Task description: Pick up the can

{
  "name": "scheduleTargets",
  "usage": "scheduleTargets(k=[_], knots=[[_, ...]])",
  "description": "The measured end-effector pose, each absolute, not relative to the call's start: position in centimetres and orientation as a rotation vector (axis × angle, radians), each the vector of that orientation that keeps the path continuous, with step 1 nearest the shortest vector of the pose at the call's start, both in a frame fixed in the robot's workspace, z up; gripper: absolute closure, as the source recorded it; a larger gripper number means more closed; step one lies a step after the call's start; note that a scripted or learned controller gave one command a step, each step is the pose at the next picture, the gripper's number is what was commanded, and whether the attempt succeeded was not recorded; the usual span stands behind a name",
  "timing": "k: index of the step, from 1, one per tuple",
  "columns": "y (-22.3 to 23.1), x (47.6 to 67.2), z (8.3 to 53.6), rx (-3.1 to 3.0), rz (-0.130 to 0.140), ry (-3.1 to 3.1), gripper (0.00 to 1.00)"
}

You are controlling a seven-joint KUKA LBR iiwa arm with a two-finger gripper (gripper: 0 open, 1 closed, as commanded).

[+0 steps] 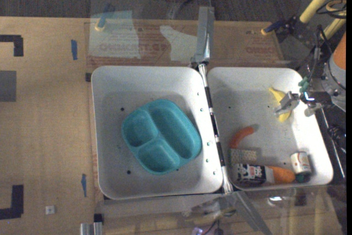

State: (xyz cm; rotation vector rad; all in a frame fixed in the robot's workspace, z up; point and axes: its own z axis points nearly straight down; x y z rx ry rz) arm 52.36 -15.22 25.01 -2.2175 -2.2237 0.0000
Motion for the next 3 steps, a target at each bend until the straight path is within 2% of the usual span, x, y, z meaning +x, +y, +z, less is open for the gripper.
scheduleTargets(k=[1, 2, 3], knots=[[-12.7, 50.7, 16.5, -2.395, 0.001, -2.03, 0.0], [-13.7, 51.6, 27.5, -2.383, -0.001, -2.049, 0.0], [-18.2, 48.4, 11.9, -2.518, 0.0, -1.881, 0.0]])
